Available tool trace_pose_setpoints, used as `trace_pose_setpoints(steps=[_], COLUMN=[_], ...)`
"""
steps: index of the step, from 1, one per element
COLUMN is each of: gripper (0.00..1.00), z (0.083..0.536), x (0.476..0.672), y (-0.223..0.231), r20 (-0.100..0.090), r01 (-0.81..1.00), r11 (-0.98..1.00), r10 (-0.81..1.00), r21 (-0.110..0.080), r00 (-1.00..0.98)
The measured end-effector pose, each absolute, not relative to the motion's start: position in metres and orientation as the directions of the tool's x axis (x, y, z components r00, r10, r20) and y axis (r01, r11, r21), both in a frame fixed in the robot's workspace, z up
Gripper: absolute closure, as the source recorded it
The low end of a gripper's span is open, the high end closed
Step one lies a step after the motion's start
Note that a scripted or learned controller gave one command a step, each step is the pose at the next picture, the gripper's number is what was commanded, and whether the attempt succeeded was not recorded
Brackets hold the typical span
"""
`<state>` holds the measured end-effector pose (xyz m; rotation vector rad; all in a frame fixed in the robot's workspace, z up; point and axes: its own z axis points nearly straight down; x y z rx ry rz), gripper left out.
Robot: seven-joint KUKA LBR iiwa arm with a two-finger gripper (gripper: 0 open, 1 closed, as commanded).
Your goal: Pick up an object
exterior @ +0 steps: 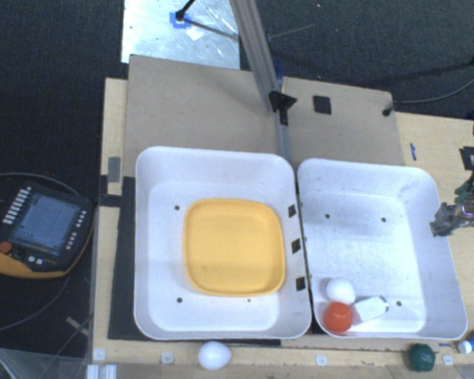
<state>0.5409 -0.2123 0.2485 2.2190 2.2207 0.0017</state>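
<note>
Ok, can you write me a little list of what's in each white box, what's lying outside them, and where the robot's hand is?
left bin: a yellow plate, lying flat in the middle
right bin: a white ball, a red ball and a small white object, all bunched in the near corner
outside the bins: a white egg-shaped thing and a dark green ball on the bench in front
gripper: at the right bin's right rim, far from the balls
held: nothing visible

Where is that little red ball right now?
The red ball lies in the right bin, in its near left corner, touching a white ball just behind it and beside a white object.
</note>
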Motion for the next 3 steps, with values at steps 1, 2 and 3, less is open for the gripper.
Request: trace_pose_setpoints(steps=[1,2,3], gripper=[1.0,1.0,1.0], z=[0.241,0.248,0.246], x=[0.542,0.531,0.527], y=[-0.163,-0.117,-0.075], r20=[0.001,0.001,0.001], r01=[1.0,1.0,1.0], r11=[0.005,0.004,0.004], r10=[1.0,1.0,1.0], r21=[0.0,0.002,0.001], r00=[-0.005,-0.004,-0.004])
